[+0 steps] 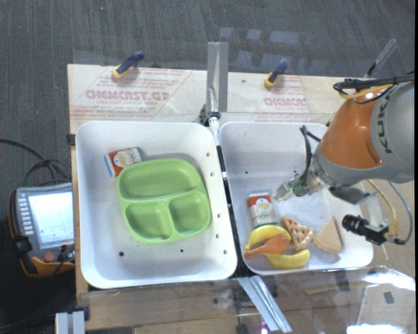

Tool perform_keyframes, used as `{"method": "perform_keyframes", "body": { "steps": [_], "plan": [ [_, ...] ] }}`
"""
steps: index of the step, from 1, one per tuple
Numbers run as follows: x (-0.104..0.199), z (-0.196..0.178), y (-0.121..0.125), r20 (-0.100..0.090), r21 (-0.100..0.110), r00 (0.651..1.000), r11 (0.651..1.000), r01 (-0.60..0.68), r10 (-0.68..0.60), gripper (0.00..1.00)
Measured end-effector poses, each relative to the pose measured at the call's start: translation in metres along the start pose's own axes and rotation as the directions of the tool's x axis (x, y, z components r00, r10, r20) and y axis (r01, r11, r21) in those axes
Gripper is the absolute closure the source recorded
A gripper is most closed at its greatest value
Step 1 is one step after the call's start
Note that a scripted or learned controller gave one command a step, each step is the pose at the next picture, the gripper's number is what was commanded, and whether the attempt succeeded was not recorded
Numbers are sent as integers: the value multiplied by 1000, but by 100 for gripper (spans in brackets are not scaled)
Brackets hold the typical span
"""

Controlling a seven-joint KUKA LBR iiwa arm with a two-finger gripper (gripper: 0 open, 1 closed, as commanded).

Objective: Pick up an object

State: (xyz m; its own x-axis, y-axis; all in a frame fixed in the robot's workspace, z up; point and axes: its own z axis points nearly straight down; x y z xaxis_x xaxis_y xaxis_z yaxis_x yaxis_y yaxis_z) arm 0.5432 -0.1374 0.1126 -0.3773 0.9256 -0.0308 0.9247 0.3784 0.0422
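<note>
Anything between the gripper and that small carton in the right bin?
Nothing visible. The gripper hangs just right of the small carton, with bare bin floor between them. The banana and waffle piece lie nearer the camera, off that path.

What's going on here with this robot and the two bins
A robot arm reaches into the right bin, its gripper above the bin floor near a small carton, a banana, a waffle piece and a sandwich wedge. Nothing is visibly held. The left bin holds a green tray and another carton.
</note>
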Motion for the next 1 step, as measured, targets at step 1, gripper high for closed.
{"method": "perform_keyframes", "body": {
  "steps": [1],
  "plan": [
    [0, 0, 0, 0, 0, 1000, 1000, 0, 0, 0]
  ]
}}
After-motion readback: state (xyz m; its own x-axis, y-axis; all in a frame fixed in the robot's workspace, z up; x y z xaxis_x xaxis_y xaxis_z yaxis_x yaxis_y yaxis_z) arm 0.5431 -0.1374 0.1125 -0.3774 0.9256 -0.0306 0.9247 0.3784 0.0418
